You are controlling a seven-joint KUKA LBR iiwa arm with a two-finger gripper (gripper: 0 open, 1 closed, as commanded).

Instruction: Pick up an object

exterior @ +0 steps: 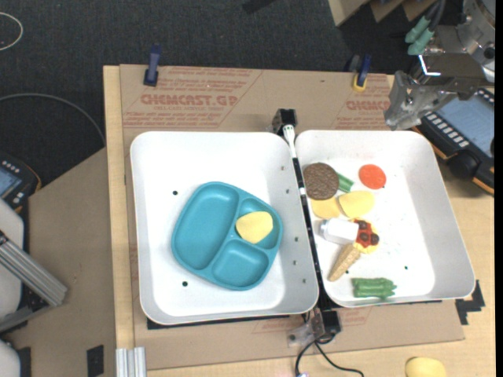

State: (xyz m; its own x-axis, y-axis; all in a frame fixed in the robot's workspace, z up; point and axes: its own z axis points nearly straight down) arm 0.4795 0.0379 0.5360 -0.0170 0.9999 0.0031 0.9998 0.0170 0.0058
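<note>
My gripper [405,104] hangs above the far right corner of the right bin [440,210], outside its rim and apart from every object. Inside that bin lie a brown round cookie [321,180], an orange-red disc [372,177], two yellow pieces [355,204], a white block [339,230], a small red and dark item [366,236], a tan cone [343,261] and a green bean pod [372,287]. The left bin [157,179] holds a blue divided plate [206,238] with a yellow piece [254,226] in one compartment.
Both bins rest on a brown cardboard sheet [196,100], held by a blue clamp [152,66] and a yellow clamp [361,73] at the far edge. A black hinge strip [299,187] runs between the bins. A yellow object [424,367] lies off the board at bottom right.
</note>
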